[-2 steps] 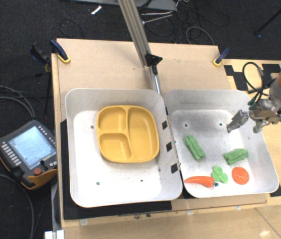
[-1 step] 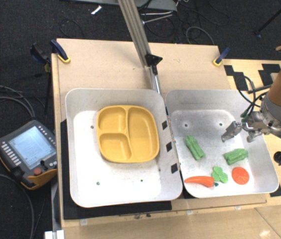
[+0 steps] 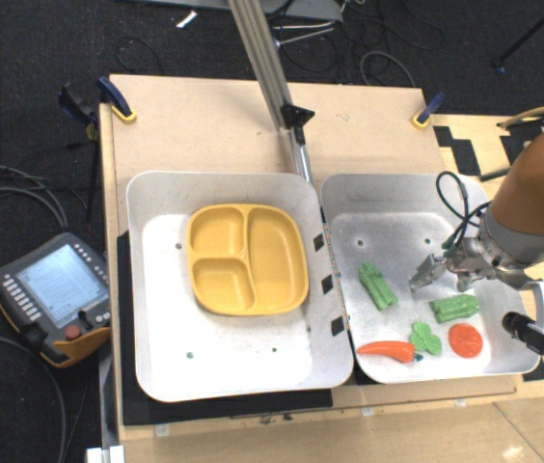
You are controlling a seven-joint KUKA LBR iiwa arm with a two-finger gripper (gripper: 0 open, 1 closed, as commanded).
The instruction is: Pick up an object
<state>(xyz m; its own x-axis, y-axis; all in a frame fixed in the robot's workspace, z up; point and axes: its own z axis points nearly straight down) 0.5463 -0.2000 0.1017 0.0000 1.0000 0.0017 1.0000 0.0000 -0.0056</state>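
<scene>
The right bin [image 3: 388, 222] holds several toy foods. A long green piece [image 3: 376, 285] lies near its middle, a second green piece [image 3: 455, 308] to the right, and a small green leafy piece [image 3: 426, 339] near the front. An orange carrot [image 3: 388, 351] lies at the front edge, and a red round piece [image 3: 465, 340] sits at the front right. My gripper [image 3: 426, 273] hangs low over the bin between the two larger green pieces, just up and left of the right one. Nothing shows in its grasp.
The left bin [image 3: 156, 258] carries a yellow divided plate [image 3: 249, 258]. A metal pole [image 3: 267, 56] slants down to the bins' shared back edge. The arm's orange band [image 3: 532, 186] covers the right bin's far right side. A teach pendant [image 3: 50, 297] lies off the bench at left.
</scene>
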